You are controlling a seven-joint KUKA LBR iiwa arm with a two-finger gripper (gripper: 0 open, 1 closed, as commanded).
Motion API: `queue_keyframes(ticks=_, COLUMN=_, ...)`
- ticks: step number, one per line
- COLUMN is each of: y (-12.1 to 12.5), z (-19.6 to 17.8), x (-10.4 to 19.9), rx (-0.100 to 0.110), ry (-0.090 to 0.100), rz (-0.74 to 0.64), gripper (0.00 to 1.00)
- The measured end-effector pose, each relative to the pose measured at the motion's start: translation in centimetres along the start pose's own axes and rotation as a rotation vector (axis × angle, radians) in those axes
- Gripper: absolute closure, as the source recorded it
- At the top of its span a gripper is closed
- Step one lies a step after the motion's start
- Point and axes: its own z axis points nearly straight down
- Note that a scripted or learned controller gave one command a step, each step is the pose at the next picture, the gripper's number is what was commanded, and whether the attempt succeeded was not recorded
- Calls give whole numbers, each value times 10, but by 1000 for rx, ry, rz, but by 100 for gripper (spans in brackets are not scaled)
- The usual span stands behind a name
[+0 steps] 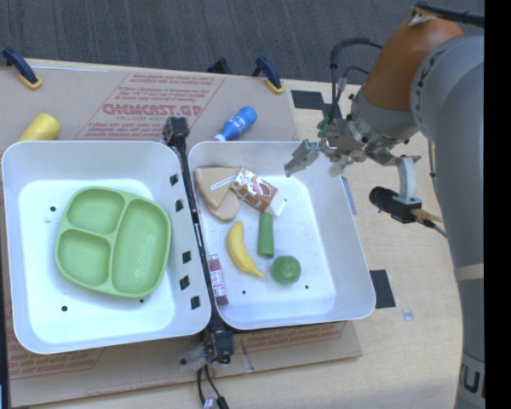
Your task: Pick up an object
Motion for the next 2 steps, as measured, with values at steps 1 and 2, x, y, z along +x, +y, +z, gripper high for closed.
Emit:
queue_keyframes(ticks=1, y=-55, z=88, x=-11, rx=3, ry=0, rz=-1, gripper=0)
queue_keyframes(ticks=2, y=-140, z=123, x=-15, rx=2, ry=1, rz=-2, gripper=0)
